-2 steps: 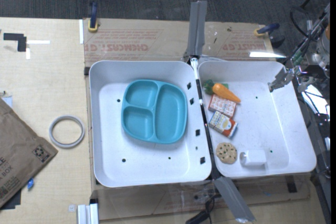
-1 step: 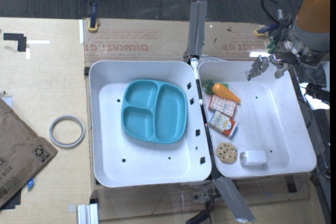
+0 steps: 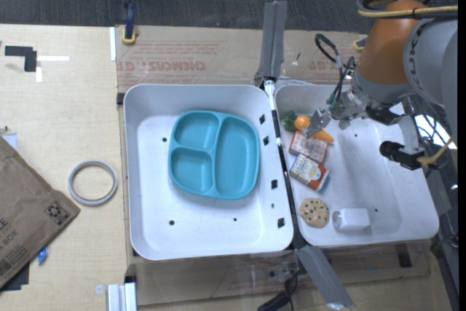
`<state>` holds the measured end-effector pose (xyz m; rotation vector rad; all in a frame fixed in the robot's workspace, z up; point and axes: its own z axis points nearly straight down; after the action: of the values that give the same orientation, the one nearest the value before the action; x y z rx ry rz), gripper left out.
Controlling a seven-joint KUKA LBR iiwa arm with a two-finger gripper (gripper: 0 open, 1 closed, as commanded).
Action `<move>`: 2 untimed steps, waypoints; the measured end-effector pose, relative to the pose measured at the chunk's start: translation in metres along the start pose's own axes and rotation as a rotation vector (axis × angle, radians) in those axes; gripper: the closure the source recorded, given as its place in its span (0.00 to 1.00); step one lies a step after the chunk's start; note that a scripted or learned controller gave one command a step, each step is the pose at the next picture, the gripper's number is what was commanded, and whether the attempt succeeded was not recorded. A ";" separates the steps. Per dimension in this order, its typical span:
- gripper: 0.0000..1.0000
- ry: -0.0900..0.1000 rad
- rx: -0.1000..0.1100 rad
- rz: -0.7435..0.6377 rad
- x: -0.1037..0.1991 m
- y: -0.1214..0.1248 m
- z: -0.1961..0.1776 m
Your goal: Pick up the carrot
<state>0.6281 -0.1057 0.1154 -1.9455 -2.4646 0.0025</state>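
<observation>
The carrot (image 3: 301,121) is orange with a green leafy end (image 3: 289,117). It lies at the far left of the right bin (image 3: 393,178), close to the wall between the two bins. My gripper (image 3: 319,124) is low over the carrot's middle and covers part of it. A bit of orange shows again on its right side at the carrot's tip (image 3: 325,135). The grey arm with its orange band (image 3: 386,47) reaches in from the upper right.
Just below the carrot lie two small food packets (image 3: 309,147) (image 3: 306,171), then a cookie (image 3: 314,211) and a white block (image 3: 352,218). A teal divided plate (image 3: 215,154) sits in the left bin (image 3: 145,215). A tape ring (image 3: 92,181) lies on the bench at left.
</observation>
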 end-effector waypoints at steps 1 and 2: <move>0.00 -0.002 -0.008 0.032 0.001 0.007 0.018; 1.00 -0.001 -0.012 0.035 0.001 0.008 0.008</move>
<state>0.6354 -0.1025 0.1071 -1.9935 -2.4366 -0.0110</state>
